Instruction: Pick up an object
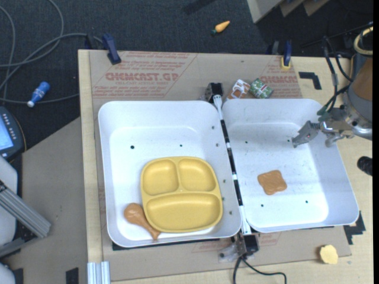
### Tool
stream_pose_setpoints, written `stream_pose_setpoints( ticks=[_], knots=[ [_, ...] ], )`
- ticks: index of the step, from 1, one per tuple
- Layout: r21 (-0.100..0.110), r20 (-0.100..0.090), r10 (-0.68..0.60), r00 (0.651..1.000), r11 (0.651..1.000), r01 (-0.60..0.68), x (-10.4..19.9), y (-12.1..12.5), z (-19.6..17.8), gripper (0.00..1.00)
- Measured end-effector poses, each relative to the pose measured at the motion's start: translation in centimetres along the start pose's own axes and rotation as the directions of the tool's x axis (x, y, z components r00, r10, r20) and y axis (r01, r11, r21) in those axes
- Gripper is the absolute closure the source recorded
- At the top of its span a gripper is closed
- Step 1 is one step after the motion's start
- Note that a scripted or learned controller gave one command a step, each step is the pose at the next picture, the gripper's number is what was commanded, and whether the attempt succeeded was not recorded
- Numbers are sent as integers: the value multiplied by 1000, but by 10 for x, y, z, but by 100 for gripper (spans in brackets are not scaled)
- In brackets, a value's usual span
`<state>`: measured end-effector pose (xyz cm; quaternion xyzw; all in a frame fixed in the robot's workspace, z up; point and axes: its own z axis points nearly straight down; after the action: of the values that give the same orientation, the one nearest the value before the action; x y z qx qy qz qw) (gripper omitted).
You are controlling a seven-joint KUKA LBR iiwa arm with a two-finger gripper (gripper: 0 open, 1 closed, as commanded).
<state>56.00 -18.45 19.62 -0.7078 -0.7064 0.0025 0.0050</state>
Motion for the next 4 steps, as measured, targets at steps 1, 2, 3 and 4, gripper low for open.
stream_pose_setpoints(
  ticks=[1,2,3,4],
  knots=[
    [-3,-3,-10,1000,1000,10,88,-9,44,0],
    [-4,2,0,1000,1000,0,74,-42,116,0],
    [-8,2,-1,1000,1000,1,67,-44,113,0],
    [-11,3,-1,1000,1000,1,67,-43,102,100]
  ],
)
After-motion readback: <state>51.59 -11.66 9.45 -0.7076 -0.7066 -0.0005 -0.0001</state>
